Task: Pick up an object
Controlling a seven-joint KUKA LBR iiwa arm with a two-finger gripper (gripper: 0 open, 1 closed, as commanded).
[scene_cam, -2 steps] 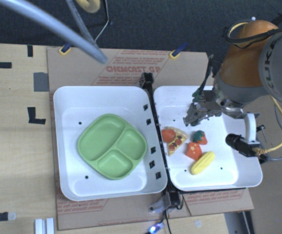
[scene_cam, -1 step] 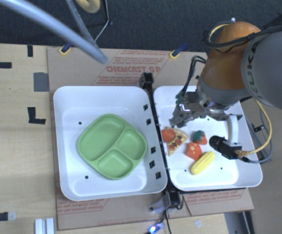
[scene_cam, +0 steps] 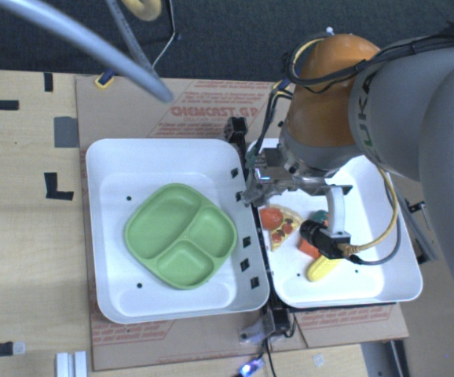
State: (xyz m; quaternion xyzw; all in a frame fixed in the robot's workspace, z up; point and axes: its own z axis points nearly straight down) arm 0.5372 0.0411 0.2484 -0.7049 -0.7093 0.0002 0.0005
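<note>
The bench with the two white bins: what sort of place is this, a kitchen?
Probably a robot test lab, not a kitchen. The arm hangs over the right bin, which holds toy food; the left bin holds a green plate.

Left bin [scene_cam: 101, 234]: white, shallow, holds a green three-compartment plate [scene_cam: 181, 234] lying flat near its middle. Right bin [scene_cam: 384, 285] sits touching it on the right, both resting on a cardboard sheet [scene_cam: 203, 108] with red print, which lies on the wood-toned counter [scene_cam: 23, 234]. Black angular marks [scene_cam: 54, 185] on counter's left side.
</note>
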